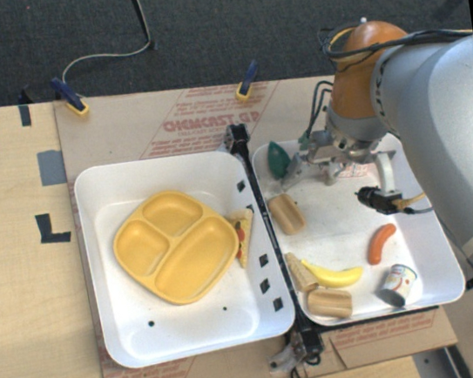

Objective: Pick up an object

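Observation:
My gripper (328,164) hangs over the back of the right bin (432,262), under the orange-banded wrist. A dark green object (278,160) lies just left of it in the bin's back left corner. A short wooden cylinder (286,215) lies below and left of the gripper. Toward the front are a yellow banana (333,276), a wooden block (328,303), a smaller wooden piece (300,272), an orange sausage (381,243) and a small grey can (397,283). I see nothing held by the gripper.
The left bin (108,273) holds a yellow divided plate (175,246) and a small yellow and red slice (243,234) against its right wall. A black divider (259,224) runs between the bins. The grey arm fills the right side.

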Robot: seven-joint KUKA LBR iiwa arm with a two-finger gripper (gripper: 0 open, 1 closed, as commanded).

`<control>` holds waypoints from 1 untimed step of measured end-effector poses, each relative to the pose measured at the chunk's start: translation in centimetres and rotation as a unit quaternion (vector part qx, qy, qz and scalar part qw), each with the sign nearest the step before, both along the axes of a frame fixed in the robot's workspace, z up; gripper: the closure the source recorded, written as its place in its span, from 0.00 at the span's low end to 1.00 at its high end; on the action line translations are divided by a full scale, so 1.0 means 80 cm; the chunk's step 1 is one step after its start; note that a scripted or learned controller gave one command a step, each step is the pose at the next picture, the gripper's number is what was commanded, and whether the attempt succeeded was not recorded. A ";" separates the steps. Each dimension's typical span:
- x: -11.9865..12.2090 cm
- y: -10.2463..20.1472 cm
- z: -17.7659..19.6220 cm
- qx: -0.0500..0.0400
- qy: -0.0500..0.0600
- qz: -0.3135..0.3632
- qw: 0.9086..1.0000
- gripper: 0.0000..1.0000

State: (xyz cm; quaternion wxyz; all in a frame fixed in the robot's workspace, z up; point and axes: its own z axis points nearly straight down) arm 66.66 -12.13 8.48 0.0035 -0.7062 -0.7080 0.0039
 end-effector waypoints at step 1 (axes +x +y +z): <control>0.001 -0.030 0.001 0.001 -0.002 -0.001 1.000 0.00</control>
